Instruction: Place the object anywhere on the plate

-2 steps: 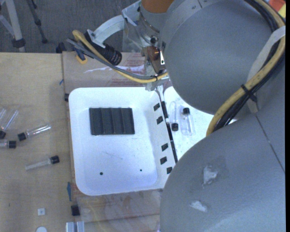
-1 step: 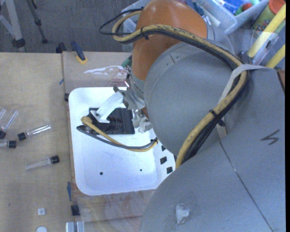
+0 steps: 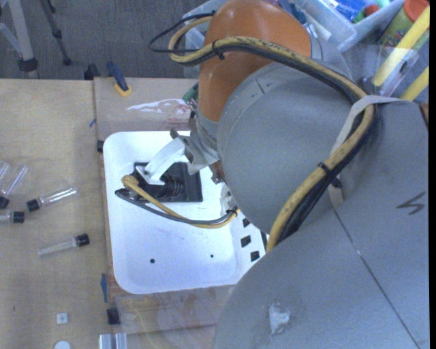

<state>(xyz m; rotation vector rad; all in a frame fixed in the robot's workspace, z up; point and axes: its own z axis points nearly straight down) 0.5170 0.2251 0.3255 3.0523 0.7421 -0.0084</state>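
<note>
My grey arm with its orange band [image 3: 252, 41] fills the right and middle of the camera view and hides the right bin. The gripper [image 3: 197, 160] sits low over the back part of the left white bin [image 3: 170, 272], tucked under the wrist, so I cannot make out what is beneath it. The bin floor that shows is bare white apart from two tiny dark specks [image 3: 152, 260]. The arm covers whatever lies under it.
Several clear vials with black caps [image 3: 58, 198] lie on the wooden bench left of the bin. A blue clamp [image 3: 120, 82] sits at the bin's back left corner. Clutter in plastic boxes [image 3: 381, 20] stands at the top right.
</note>
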